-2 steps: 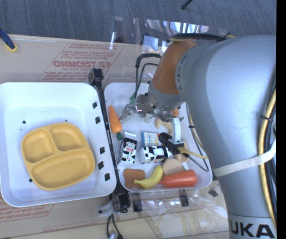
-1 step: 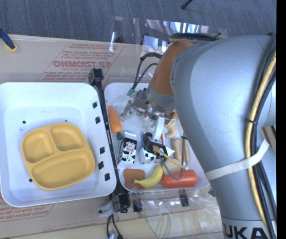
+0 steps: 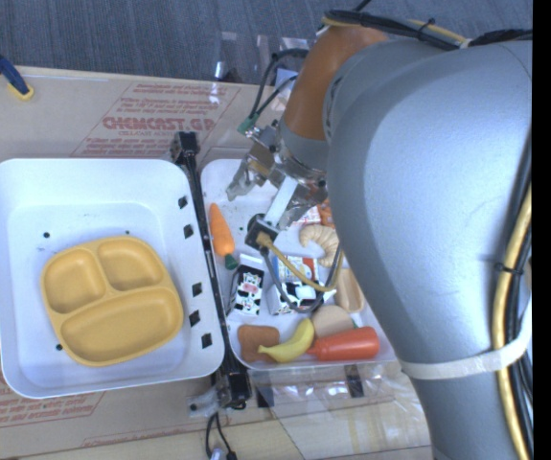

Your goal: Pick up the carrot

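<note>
Brown cardboard (image 3: 112, 113) is covering the bench, and two white bins are sitting on it side by side. The left bin (image 3: 7, 257) is holding a yellow divided plate (image 3: 112, 300). The carrot (image 3: 220, 230) is lying in the right bin (image 3: 216, 178), lengthwise and just beside its left wall, with its green end pointing toward the near side. The gripper (image 3: 261, 185) is hanging over the far part of that bin, near the carrot and to its right, apparently not touching it; whether the claw is released or clenched I cannot tell. The carrot is looking like a moulded toy, so it is probably light, stiff and rather slippery, and its taper may be letting it squirt out of a pinch. Taking it across the thicker middle seems safest. The wall is crowding its left side, leaving little room there. A cow-patterned carton (image 3: 247, 290) is sitting close to its near end, while a croissant (image 3: 318, 242) and a banana (image 3: 289, 343) are lying further off. Bare floor beside the carrot's right flank is offering the freest approach.
</note>
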Tool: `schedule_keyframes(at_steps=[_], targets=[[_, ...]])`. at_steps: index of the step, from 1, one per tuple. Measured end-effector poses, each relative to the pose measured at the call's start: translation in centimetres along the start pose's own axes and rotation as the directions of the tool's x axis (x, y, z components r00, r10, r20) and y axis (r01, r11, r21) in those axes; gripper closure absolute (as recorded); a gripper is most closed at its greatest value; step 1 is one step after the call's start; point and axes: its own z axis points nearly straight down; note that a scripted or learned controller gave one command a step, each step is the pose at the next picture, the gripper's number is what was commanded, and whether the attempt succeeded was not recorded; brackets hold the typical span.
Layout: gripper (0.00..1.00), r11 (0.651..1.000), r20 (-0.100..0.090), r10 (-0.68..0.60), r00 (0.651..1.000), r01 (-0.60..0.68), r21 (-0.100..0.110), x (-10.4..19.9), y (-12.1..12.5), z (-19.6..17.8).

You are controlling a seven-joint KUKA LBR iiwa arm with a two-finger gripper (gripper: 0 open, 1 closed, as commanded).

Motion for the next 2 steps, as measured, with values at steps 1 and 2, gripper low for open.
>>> schedule_keyframes(at_steps=[1, 2], targets=[[0.0, 0.975, 0.007, 0.221, 0.975, -0.221, 0.006, -4.0, 0.0, 0.3], [0.0, 0.909, -0.005, 0.416, 0.909, -0.416, 0.001, -6.0, 3.4, 9.4]])
